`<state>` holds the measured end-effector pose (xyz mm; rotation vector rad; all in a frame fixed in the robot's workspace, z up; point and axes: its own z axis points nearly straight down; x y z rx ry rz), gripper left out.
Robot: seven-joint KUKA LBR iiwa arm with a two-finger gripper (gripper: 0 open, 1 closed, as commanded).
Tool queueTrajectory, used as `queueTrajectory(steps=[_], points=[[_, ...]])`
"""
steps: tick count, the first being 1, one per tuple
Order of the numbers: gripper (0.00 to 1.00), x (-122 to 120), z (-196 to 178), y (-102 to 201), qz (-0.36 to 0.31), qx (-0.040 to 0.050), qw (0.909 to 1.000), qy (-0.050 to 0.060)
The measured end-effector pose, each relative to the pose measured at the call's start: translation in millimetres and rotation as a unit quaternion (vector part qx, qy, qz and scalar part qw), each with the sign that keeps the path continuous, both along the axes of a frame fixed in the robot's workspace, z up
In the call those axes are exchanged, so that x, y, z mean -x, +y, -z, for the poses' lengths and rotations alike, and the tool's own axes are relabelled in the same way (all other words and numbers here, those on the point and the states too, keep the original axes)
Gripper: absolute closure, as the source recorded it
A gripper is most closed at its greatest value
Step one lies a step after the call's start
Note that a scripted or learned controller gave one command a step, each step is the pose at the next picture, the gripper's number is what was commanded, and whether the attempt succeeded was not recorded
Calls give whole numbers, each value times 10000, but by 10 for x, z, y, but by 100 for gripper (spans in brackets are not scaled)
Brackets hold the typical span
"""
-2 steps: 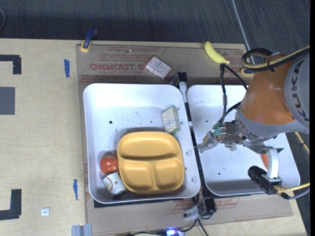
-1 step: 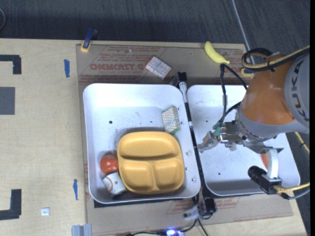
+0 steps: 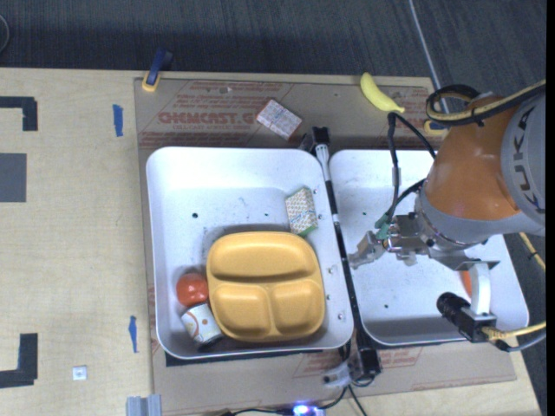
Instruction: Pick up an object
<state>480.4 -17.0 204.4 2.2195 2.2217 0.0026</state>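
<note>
A pale wooden bench (image 3: 69, 258) bears two white bins. The left bin (image 3: 165, 232) holds a yellow divided tray (image 3: 264, 284), a red ball (image 3: 192, 288), a small can (image 3: 201, 322) and a patterned packet (image 3: 301, 210). The gripper (image 3: 362, 251) hangs over the right bin (image 3: 408, 319), near its left wall, well apart from those things. Whether it is wide or narrow I cannot tell.

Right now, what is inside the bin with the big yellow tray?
The left bin holds the yellow tray, a small patterned packet behind it, and a red ball and a white and orange cup at its left side. Anything under the tray is hidden.
</note>
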Motion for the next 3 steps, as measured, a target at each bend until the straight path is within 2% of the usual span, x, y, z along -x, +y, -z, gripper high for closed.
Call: queueTrajectory(steps=[3], points=[[0,0,0,0,0,0,10000,0]])
